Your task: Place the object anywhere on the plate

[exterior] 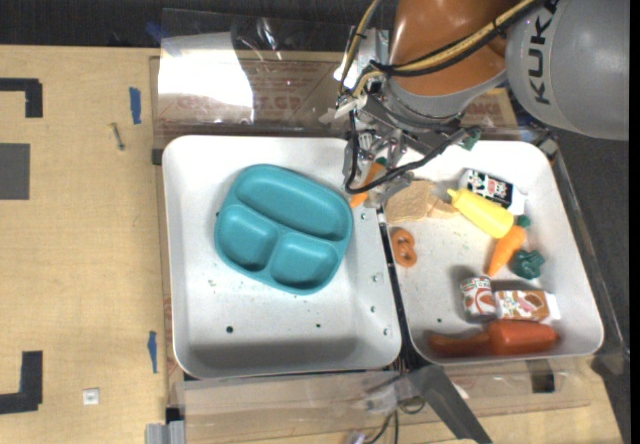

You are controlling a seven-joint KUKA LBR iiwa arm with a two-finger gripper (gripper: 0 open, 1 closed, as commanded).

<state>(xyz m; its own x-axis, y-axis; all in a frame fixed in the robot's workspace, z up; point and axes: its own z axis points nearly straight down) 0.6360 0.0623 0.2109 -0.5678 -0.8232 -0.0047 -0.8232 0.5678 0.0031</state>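
A teal plate (283,227) with three compartments lies in the left bin (200,322), nothing on it. My gripper (366,175) hangs under the orange wrist band, above the divider between the two bins and just past the plate's upper right rim. A small orange piece (358,198) shows at the gripper's lower tip; whether it is held is unclear. Cables and the wrist hide much of the gripper.
The right bin (570,232) holds a brown pretzel (403,246), a tan bread slice (418,200), a yellow banana (481,213), a carrot (506,250), a small carton (492,188), a snack packet (508,303) and a red sausage (492,338).
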